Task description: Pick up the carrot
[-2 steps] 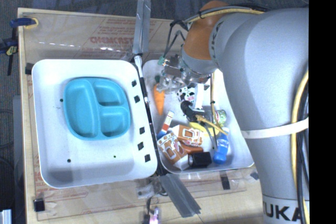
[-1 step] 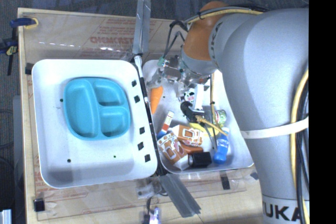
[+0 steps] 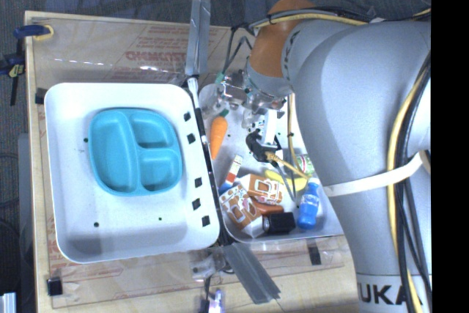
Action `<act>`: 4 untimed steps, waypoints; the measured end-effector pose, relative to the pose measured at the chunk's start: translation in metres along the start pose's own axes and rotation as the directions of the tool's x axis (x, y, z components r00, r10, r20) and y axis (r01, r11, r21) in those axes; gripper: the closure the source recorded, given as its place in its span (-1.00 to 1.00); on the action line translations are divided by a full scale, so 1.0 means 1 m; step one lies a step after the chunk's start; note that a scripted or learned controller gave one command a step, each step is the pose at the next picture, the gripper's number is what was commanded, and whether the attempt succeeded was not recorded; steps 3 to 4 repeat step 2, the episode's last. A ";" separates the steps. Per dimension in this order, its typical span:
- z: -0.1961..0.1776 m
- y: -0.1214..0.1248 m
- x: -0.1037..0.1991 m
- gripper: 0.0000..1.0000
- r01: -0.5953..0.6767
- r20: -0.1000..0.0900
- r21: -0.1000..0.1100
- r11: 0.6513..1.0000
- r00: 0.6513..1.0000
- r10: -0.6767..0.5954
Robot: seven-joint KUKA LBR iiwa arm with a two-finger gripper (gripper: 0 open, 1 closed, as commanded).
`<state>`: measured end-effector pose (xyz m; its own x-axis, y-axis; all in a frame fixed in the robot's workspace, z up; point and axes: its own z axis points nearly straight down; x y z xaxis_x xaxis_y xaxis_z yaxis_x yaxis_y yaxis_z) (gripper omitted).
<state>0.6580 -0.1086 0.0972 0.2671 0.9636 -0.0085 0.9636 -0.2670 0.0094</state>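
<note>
The orange carrot [image 3: 218, 136] lies in the right bin [image 3: 331, 229], close against its left wall, with its tip pointing toward the front. My gripper [image 3: 236, 100] hangs over the back of that bin, just above and to the right of the carrot's thick end. The grey arm with its orange band reaches in from the right and hides much of the bin.
A blue divided tray [image 3: 135, 150] lies in the left bin [image 3: 69, 231]. In front of the carrot the right bin holds several things crowded together: a brown and white packet [image 3: 253, 198], a blue bottle [image 3: 309, 206], a black object [image 3: 279, 223] and a yellow item [image 3: 282, 171].
</note>
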 end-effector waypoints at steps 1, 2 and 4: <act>-0.009 -0.001 0.003 1.00 0.006 -0.004 0.005 1.000 1.000 -0.006; -0.096 -0.055 0.080 1.00 -0.023 -0.007 0.013 1.000 1.000 0.023; -0.096 -0.055 0.080 1.00 -0.023 -0.007 0.013 1.000 1.000 0.023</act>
